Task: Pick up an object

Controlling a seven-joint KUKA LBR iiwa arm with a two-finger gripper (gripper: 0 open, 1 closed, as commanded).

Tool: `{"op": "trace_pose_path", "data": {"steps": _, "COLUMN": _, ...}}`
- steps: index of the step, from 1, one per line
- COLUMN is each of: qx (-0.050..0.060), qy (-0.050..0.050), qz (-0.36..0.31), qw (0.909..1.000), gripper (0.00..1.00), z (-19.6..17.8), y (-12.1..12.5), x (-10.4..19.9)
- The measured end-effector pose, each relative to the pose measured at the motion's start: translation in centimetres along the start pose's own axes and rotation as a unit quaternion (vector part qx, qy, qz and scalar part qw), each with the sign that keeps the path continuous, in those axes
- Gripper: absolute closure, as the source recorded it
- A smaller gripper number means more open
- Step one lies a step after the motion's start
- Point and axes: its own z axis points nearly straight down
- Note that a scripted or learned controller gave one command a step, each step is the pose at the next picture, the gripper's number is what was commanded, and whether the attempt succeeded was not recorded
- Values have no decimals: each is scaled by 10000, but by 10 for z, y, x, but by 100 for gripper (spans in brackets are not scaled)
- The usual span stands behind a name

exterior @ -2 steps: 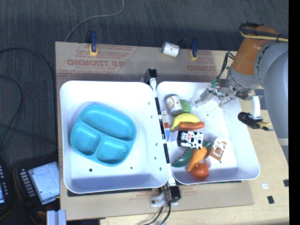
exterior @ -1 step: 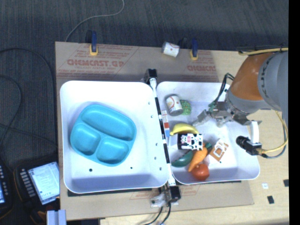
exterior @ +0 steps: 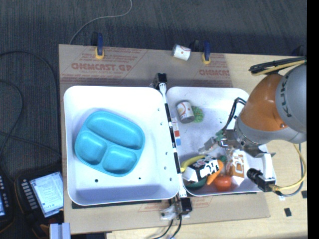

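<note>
Hovering gripper (exterior: 219, 142) over right bin (exterior: 212, 94) clutter, finger state seemingly unclear, blue tray (exterior: 108, 142) left

grey arm (exterior: 299, 91), orange band (exterior: 264, 108)

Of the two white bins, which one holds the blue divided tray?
The left bin holds the blue divided tray, alone in it. The right bin holds small mixed items instead, and the gripper is over it.

The bench board (exterior: 94, 66) seemingly reads "CHEMCAST GP".
</note>
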Motion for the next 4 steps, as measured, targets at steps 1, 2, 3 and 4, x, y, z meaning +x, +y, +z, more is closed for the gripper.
{"op": "trace_pose_path", "data": {"steps": 1, "qx": -13, "qy": -8, "qz": 5, "qw": 10000, "gripper": 100, "z": -10, "y": 1, "x": -1}}
{"op": "trace_pose_path", "data": {"steps": 2, "qx": -11, "qy": -8, "qz": 4, "qw": 10000, "gripper": 0, "z": -10, "y": 1, "x": -1}}
{"op": "trace_pose_path", "data": {"steps": 3, "qx": -38, "qy": -26, "qz": 19, "qw": 10000, "gripper": 0, "z": 14, "y": -27, "x": 34}}
{"op": "trace_pose_path", "data": {"steps": 4, "qx": -52, "qy": -22, "qz": 20, "qw": 10000, "gripper": 100, "z": 4, "y": -25, "x": 34}}
